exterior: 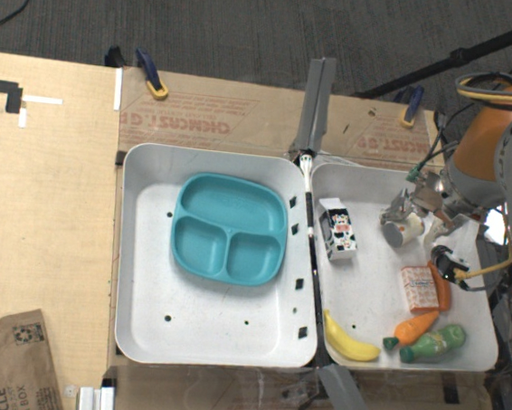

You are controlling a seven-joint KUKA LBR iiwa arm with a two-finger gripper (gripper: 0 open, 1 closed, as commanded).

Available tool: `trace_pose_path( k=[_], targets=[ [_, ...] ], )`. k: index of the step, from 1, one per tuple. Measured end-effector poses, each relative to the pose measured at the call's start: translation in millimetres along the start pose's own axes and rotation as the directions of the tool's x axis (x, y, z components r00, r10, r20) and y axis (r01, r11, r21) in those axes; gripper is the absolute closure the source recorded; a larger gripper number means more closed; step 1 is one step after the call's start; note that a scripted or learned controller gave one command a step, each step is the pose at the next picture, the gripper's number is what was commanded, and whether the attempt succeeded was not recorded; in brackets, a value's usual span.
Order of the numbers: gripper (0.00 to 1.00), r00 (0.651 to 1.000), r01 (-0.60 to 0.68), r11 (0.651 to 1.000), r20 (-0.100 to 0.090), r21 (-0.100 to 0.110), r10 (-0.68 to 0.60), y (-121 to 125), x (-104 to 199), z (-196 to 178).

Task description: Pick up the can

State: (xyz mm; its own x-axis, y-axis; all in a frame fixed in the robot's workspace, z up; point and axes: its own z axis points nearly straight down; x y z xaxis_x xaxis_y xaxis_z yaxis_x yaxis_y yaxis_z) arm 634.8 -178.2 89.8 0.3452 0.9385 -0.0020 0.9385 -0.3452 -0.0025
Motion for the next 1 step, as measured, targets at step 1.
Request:
trace_pose_path(
  k=[1],
  targets=[
    [1.0, 1.0, 0.004, 1.0, 0.003, 0.003, -0.004, -0.1, 0.6, -7.4]
  ],
)
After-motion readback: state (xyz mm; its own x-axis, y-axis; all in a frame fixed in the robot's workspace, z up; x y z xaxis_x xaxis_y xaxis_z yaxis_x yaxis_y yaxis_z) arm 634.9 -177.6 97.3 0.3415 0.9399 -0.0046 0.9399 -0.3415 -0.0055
